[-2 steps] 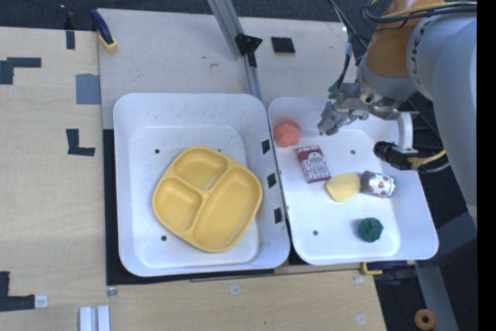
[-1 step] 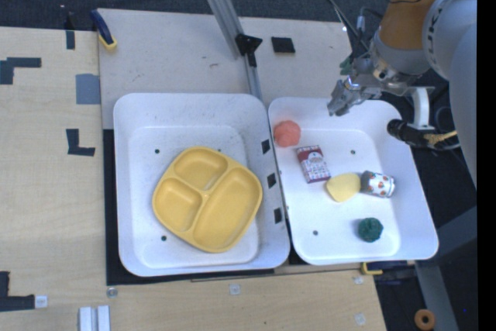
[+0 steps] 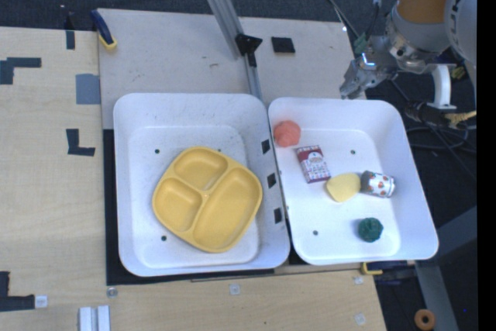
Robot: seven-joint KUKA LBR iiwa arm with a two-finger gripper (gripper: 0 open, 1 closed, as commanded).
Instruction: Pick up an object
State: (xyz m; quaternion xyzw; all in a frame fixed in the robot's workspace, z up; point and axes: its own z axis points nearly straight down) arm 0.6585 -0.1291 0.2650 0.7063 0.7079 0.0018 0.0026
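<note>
**A:** Above the far-right corner of the right bin [image 3: 403, 120], the gripper [image 3: 358, 80] hung clear of the rim, w/ nothing between its fingers. Whether they were spread or pressed together couldn't be told from this angle; too small and dark.

**B:** And the pick targets?

**A:** All in the right bin. A red-orange ball [image 3: 287, 132] sat far-left, close to the wall. A red packet [image 3: 313, 164] lay flat just near of it. A yellow piece [image 3: 342, 187] and a small patterned can [image 3: 380, 184] were touching, mid-bin. A green ball [image 3: 370, 229] sat alone toward the near-right. The left bin [image 3: 136, 120] held a yellow divided tray [image 3: 208, 199].

**B:** What could've gone wrong from there?

**A:** Several things, by my read. The yellow piece and can were pressed together, so a descent on either prob. would've clipped the neighbor and nudged both away. The packet lay flat, w/ little edge for fingers to catch; they might've shut on air or skidded over it. The red-orange ball was near the wall, so one finger could've struck the rim. Both balls might've rolled if hit off-center.

**B:** Safest bet?

**A:** Prob. the green ball: well apart from the rest, room on all sides.
</note>
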